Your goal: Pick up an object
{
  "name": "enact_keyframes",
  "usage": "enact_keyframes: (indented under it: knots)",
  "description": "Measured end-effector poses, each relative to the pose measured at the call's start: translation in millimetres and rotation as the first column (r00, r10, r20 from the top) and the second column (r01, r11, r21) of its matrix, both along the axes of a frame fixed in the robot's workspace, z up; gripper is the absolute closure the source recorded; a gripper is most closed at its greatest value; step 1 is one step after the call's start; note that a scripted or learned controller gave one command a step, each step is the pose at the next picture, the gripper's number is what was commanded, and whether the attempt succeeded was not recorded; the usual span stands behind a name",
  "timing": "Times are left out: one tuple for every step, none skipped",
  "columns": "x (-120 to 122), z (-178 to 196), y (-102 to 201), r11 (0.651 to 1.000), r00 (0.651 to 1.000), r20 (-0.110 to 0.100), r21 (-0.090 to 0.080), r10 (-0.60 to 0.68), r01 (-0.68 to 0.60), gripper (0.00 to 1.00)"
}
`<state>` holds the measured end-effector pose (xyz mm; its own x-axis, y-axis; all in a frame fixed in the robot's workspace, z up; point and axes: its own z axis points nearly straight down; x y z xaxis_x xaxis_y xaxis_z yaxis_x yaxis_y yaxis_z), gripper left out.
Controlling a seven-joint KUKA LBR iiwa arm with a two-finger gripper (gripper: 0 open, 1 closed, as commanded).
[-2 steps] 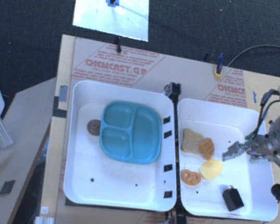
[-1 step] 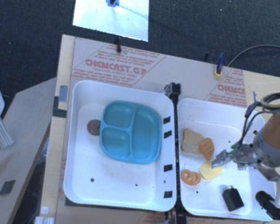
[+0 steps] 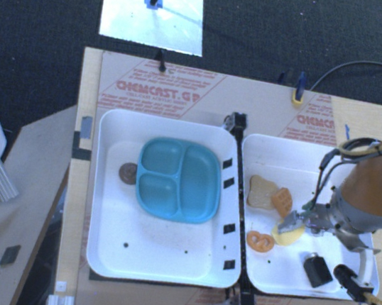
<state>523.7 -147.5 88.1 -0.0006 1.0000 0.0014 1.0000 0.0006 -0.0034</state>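
Note:
My gripper [image 3: 296,221] reaches into the right bin [image 3: 298,154] from the right and sits low, right at the top of a pale yellow piece [image 3: 288,235]. A tan bread slice [image 3: 261,192] lies just left of it, with an orange ridged piece [image 3: 283,200] against the slice's right side. An orange pretzel shape [image 3: 259,242] rests near the bin's front left. A black block [image 3: 317,270] lies at the front, below the arm's wrist. Whether the yellow piece is gripped is hidden by the gripper body.
The left bin [image 3: 101,242] holds a blue divided plate [image 3: 176,179] and a small brown disc [image 3: 128,173] at the plate's left. A black-marked divider [image 3: 234,205] separates the bins. Cables [image 3: 333,163] arc over the right bin's back corner.

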Motion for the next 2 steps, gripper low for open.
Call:
enact_keyframes:
  knots:
    - [2.0,-1.8,0.0,1.0,1.0,0.007,-0.001,-0.001,0.001,0.0]
    - [4.7,10.6,0.0,1.0,1.0,0.016,-0.003,0.0,0.001,1.0]
